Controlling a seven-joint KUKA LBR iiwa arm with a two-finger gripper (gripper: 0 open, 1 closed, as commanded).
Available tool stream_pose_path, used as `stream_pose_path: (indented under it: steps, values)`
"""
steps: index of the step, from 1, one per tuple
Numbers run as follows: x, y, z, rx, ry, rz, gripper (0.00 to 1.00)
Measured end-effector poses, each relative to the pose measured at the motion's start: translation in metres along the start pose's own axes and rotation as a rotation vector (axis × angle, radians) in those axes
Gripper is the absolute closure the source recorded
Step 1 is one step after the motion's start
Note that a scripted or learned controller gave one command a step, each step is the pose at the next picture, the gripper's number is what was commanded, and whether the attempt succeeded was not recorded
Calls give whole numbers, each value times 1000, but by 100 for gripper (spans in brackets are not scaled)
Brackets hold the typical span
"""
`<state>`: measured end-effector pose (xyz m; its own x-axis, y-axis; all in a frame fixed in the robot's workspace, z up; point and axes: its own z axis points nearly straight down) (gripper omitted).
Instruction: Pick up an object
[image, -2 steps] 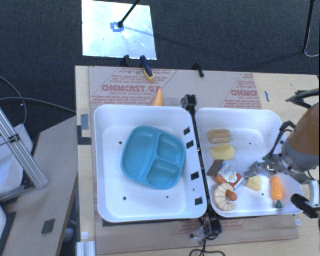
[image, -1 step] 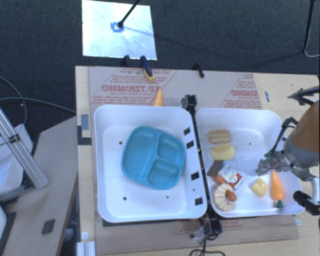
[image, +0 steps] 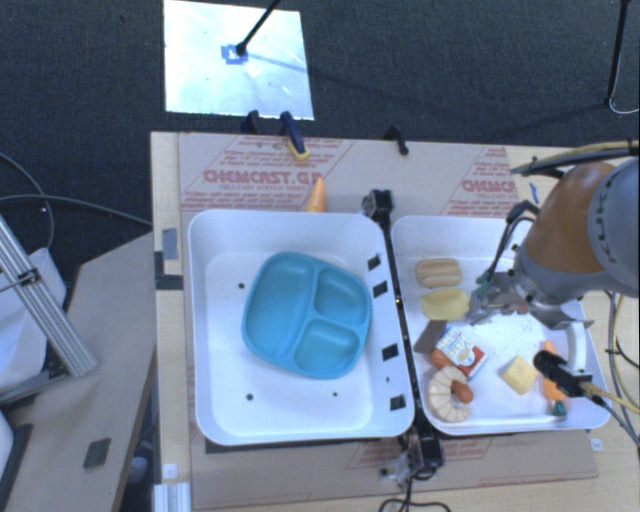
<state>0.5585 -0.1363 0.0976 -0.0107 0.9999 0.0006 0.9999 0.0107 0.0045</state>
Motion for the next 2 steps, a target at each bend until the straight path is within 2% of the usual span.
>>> stream_pose_path:
  steps: [1, 2]
  values:
    - [-2, 105, -54, -11, -4, 2, 100]
    - [26, 109, -4, -6, -4, 5, 100]
